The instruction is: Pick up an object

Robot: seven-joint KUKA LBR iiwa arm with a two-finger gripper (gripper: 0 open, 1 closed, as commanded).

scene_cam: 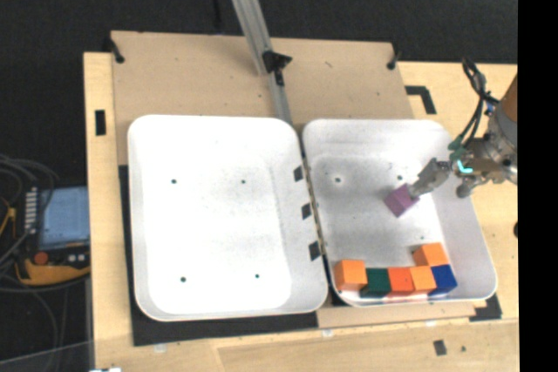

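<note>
Dark floor surrounded the pale wooden desk [218,70], and on it sat two shallow white bins side by side. We took the purple block [400,201] as the thing to lift: it lay in the right bin [366,144], out on open white floor near the middle, well apart from the cluster of blocks along the near rim. It looked tilted, not flat on a face.

The end effector [425,183] came in from the right at a slant, and its tip met the block's upper right corner. We could not tell how wide it stood or whether anything was caught in it; the tip and the block ran together at that spot, so contact was as much as we would claim.

Our judgement was that the step in hand was the grasp itself, and doing it well meant getting squarely over the block and not nudging it from one corner. A slanting approach on a tilted block would likely push it across the smooth bin floor. We would want the tool centred over the block, lined up with two opposite faces, and low enough to take hold below the top edge before any lift.

Further out, orange blocks [351,273], a green block [377,280] and a blue block [443,276] crowded the near edge, far enough off not to interfere. The left bin [218,213] lay beyond the divide, and a metal strut [248,4] slanted over the desk's far side.
</note>
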